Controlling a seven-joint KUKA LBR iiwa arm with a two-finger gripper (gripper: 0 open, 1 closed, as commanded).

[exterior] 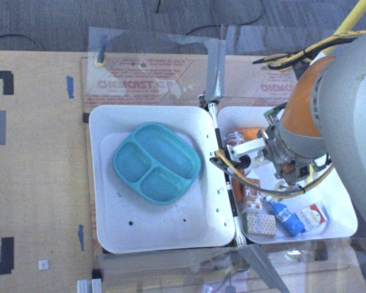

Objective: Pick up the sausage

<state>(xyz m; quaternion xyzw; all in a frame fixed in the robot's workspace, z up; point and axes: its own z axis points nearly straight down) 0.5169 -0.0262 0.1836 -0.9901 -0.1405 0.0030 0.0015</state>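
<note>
Gripper [287, 168] is placed over right bin [337, 207], 3 o'clock of teal plate [157, 162]; its grip cannot be told.

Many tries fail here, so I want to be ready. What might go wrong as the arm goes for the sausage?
The thin reddish piece, likely the sausage, lies close along the right bin's left wall, leaving little room for a grasp.
A blue bottle, a waffle-like square and a red-and-white packet crowd close by; a grasp might catch one instead.
The arm hides part of that bin.
</note>
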